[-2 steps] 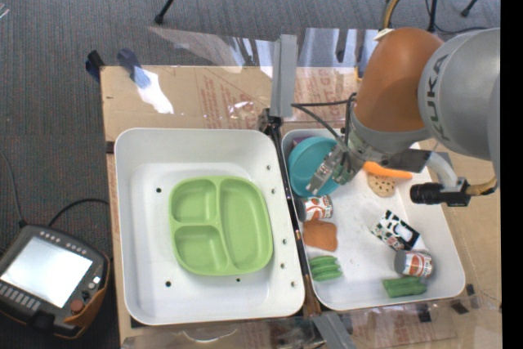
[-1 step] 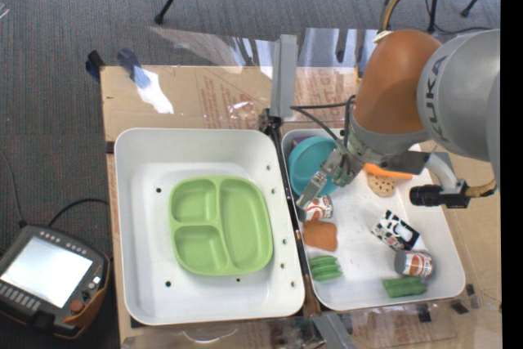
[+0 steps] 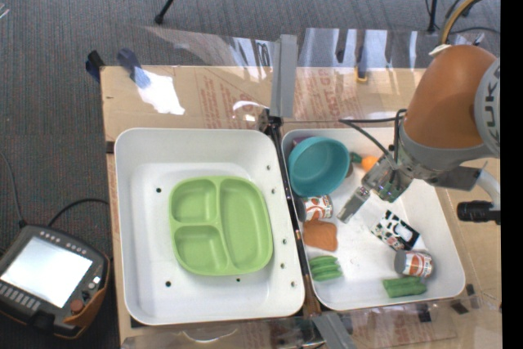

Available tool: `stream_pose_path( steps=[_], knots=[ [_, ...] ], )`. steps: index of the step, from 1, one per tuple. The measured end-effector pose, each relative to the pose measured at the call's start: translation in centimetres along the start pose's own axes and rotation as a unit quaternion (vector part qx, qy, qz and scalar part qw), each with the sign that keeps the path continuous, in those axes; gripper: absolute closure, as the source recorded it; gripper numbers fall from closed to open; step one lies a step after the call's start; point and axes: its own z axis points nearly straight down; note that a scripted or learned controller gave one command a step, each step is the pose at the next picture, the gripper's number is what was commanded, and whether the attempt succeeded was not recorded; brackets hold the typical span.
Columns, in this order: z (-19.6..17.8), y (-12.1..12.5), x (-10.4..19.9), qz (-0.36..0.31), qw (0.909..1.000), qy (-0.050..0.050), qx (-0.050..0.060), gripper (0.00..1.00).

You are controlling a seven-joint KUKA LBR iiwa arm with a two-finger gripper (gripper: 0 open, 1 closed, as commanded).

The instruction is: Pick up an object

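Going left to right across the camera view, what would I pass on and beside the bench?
Handheld pendant → green divided plate in the left bin → teal bowl → gripper → black-and-white carton → orange arm band.

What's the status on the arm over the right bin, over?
Two-finger gripper low in right white bin, nothing seen held. Small red-labelled can beside it. Teal plastic bowl close behind.
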Motion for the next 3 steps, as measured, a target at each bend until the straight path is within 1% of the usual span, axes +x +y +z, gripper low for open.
stream_pose_path(
  steps=[1, 2, 3],
  knots=[
    [6.8, -7.8, -4.9, 0.011, 0.9999, 0.003, 0.002, 0.0],
    [11.6, -10.8, -6.6, 0.075, 0.9972, 0.003, 0.0, 0.0],
    [11.5, -13.6, -3.9, 0.119, 0.9929, 0.001, 0.0, 0.0]
  ],
)
